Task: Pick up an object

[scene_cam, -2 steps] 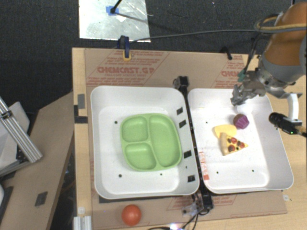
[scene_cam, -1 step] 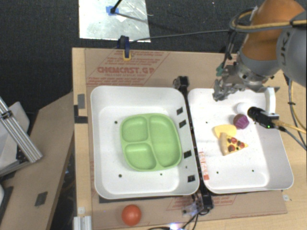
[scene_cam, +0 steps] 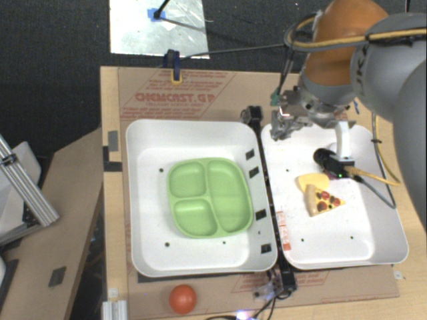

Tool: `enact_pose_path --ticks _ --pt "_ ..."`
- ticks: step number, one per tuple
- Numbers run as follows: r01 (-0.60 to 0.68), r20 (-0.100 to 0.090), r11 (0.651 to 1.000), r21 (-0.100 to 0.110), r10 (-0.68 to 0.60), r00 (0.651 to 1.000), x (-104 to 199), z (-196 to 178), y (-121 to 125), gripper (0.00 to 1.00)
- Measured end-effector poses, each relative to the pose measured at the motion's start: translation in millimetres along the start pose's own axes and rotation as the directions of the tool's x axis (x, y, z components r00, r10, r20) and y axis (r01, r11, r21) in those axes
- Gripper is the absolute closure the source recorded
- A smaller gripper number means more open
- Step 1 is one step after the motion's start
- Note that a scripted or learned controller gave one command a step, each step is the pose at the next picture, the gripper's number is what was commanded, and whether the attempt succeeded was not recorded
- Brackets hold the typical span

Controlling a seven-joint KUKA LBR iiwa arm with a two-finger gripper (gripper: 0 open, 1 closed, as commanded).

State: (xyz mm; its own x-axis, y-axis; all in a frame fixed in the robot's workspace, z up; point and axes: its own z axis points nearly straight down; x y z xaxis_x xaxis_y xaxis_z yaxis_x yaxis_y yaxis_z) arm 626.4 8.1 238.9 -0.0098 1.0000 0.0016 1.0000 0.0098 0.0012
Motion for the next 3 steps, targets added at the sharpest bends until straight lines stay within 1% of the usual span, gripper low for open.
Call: enact_pose_path --ticks 1,2,3 --pt "-0.001 0.0 1.0 0.0 0.001 1.0 46 11 5 1.0" --pt "-0.001 0.0 1.0 -0.002 0.001 1.0 91 12 14 1.0" --pt "-0.004 0.001 1.0 -0.001 0.004 1.0 89 12 13 0.0"
